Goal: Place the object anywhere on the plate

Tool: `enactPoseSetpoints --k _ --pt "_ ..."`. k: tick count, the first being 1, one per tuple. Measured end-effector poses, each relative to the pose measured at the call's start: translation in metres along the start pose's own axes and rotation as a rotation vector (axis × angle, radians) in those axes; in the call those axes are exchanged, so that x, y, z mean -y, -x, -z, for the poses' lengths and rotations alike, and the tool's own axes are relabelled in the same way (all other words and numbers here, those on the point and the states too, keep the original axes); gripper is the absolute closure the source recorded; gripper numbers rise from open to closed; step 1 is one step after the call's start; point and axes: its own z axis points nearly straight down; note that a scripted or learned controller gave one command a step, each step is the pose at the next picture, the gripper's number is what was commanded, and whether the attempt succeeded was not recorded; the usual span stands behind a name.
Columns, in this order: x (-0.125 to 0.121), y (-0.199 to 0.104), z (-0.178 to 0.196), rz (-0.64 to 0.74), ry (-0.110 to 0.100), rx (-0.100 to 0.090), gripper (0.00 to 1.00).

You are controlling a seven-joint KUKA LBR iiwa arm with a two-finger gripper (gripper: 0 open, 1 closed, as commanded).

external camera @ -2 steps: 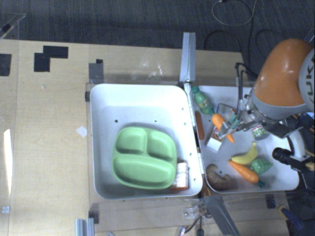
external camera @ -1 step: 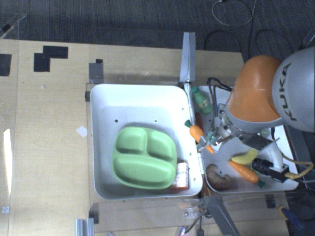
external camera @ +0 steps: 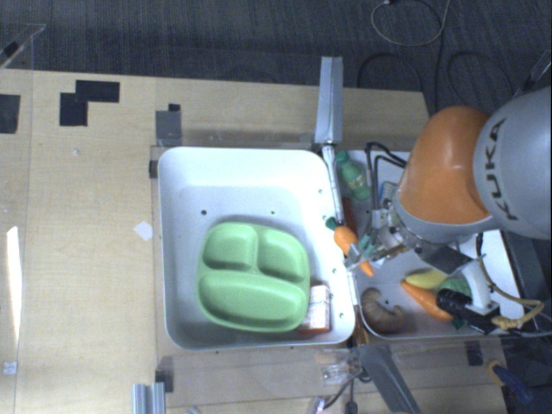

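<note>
A pale wooden bench point(external camera: 78, 257) carries two shallow white bins side by side. The left bin point(external camera: 241, 179) has a small orange-and-white box point(external camera: 319, 309) near its lower right corner. The right bin point(external camera: 496, 257) has a green bottle point(external camera: 352, 178) at its top left, a brown lump point(external camera: 385, 311) at the bottom, and a banana point(external camera: 424, 279). Black cables point(external camera: 414, 24) loop across dark carpet point(external camera: 172, 15) above the bench.

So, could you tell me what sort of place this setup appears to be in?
Probably a robotics lab: a grey and orange KUKA arm works over two shallow white bins on a pale wooden bench, with loose black cables on dark carpet.
</note>
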Motion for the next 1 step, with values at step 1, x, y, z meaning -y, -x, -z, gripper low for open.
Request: enactPoseSetpoints --k 1 --pt "-0.0734 -0.0231 -0.0114 0.064 -0.002 -0.001 1.00"
